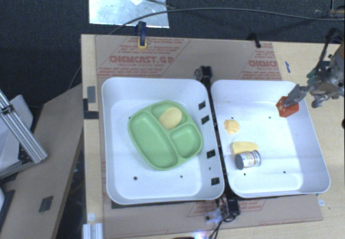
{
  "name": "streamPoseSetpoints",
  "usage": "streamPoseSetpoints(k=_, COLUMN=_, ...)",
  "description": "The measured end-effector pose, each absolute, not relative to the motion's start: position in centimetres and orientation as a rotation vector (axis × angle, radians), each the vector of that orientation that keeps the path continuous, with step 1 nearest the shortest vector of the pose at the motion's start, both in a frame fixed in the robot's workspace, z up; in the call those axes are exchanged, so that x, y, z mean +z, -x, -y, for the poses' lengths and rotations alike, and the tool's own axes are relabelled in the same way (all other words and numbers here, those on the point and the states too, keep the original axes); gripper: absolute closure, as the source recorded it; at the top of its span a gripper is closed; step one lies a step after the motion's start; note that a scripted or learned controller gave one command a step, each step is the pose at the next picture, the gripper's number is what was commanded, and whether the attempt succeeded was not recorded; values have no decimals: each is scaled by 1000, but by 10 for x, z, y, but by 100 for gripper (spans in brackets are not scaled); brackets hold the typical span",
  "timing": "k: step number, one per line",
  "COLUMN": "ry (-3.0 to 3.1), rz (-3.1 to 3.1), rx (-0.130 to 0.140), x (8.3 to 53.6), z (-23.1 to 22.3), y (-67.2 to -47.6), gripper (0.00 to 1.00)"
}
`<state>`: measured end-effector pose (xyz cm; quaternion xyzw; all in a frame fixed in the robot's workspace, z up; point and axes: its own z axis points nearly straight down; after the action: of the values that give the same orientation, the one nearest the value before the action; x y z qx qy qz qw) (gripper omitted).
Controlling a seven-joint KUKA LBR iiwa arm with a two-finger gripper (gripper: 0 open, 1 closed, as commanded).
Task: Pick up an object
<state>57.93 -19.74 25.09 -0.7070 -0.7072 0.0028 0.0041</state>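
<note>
While the gripper [294, 98] hangs at the right of the frame over the right bin [302, 178], its tips sit right at a small red-orange block [285, 107] near the bin's upper right. Whether it has a hold on the block, I can't tell. The best approach, I'd say: centre over the block, close firmly, lift straight, well apart from the can [248, 159] lower down.

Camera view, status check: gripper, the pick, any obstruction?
Gripper at right bin's far right edge, by red object; grasp unconfirmed. Can and yellow pieces sit apart. Nothing obstructing.
</note>
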Motion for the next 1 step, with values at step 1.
streamPoseSetpoints(k=1, ry=2218, rz=2226, rx=-1, x=258, z=197, y=-582, gripper=0)
